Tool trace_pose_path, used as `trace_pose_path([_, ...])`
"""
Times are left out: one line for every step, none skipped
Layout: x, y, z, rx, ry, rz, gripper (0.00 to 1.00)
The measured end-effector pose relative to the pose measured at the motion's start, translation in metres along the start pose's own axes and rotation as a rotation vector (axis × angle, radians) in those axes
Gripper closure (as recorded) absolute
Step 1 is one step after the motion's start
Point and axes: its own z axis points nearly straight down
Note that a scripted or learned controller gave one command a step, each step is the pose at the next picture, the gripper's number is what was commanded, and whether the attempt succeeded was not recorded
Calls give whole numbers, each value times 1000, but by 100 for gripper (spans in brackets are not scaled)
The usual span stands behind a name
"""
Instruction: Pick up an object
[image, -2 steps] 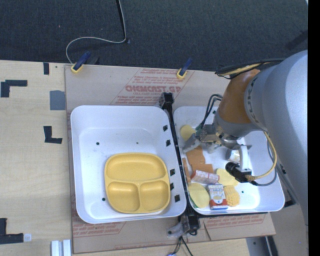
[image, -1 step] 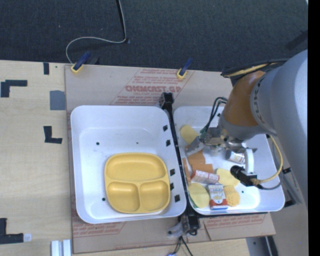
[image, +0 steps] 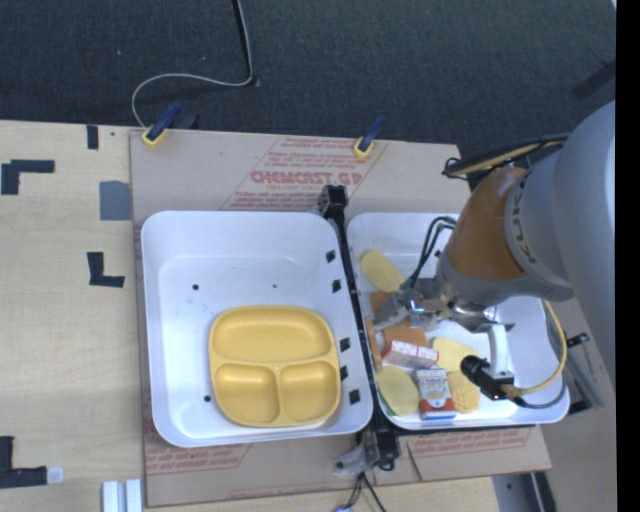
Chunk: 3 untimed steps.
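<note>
End effector (image: 418, 308) amid crowded food items (image: 420, 375)

A robotics lab or test cell: a grey industrial arm (image: 560, 220) with an orange band reaches over two white bins (image: 160, 260) clamped side by side on a cardboard sheet (image: 290, 175), with black tape marks (image: 100, 272) on the desk (image: 60, 330) and a loose cable (image: 190, 85) on dark carpet beyond.

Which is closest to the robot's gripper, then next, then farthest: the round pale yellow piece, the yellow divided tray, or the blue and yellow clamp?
1. Round pale yellow piece, right bin, beside the gripper.
2. Yellow divided tray, left bin.
3. Blue and yellow clamp, bench's far left corner.
</note>
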Motion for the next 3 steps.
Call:
trace_pose_path([-1, 65, 1, 4, 2, -1, 0])
trace_pose_path([3, 38, 0, 2, 1, 1, 0])
trace_pose_path([-1, 36, 0, 2, 3, -1, 0])
